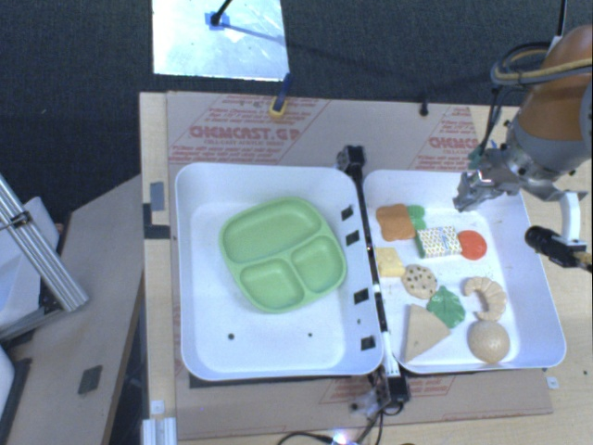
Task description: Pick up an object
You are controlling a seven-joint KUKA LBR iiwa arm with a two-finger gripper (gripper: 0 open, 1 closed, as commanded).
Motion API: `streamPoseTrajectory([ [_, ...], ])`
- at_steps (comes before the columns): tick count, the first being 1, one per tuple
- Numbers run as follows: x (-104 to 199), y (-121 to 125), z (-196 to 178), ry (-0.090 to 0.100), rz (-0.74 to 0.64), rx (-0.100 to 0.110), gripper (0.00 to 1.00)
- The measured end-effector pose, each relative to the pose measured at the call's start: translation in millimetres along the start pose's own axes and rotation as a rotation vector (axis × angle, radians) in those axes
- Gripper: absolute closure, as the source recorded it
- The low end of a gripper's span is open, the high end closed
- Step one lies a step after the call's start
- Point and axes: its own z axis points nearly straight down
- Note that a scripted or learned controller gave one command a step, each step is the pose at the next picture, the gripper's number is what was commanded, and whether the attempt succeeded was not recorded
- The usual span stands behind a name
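Hovering gripper (469, 196), grip state unclear to you; red tomato slice (472, 245) just below, checkered block (438, 242) beside it, likely staged for descent.

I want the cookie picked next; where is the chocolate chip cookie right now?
The chocolate chip cookie lies in the right bin, left of centre, just below the yellow cheese piece and above the green leaf.

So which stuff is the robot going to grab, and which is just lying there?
For the job:
gripper
toast
red tomato slice
cookie
croissant
round bun
right bin

Just lying about:
green divided plate
left bin
foil sheet
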Motion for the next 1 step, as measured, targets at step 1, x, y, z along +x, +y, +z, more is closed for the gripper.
streamPoseTrajectory([
  [1, 60.8, 11.3, 2.2, 0.003, -0.007, 0.004, 1.00],
])
